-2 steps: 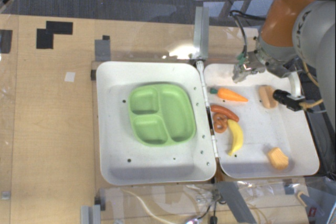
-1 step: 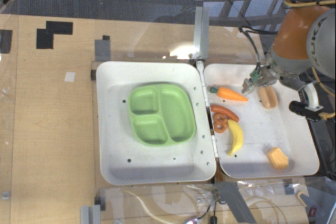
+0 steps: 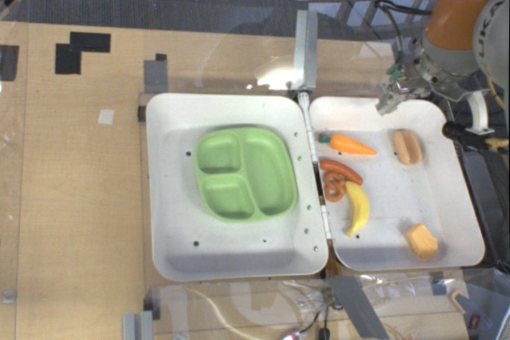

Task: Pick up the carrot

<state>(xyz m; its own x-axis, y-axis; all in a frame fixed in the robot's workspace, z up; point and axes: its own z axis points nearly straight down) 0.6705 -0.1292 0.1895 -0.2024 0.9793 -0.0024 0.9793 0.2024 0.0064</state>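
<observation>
The carrot (image 3: pixel 351 145), orange with a green stub at its left end, lies in the right bin (image 3: pixel 446 195) near that bin's upper left. My gripper (image 3: pixel 392 97) hangs over the bin's far rim, up and to the right of the carrot and well apart from it. Nothing shows between its fingers. The grey arm with its orange band (image 3: pixel 462 4) comes in from the upper right.
The right bin also holds a hot dog bun (image 3: pixel 406 146), a red sausage (image 3: pixel 341 170), a pretzel (image 3: pixel 334 186), a banana (image 3: pixel 358 209) and an orange chunk (image 3: pixel 421 240). A green divided plate (image 3: pixel 243 173) sits in the left bin (image 3: pixel 167 235). A metal post (image 3: pixel 306 52) stands between the bins.
</observation>
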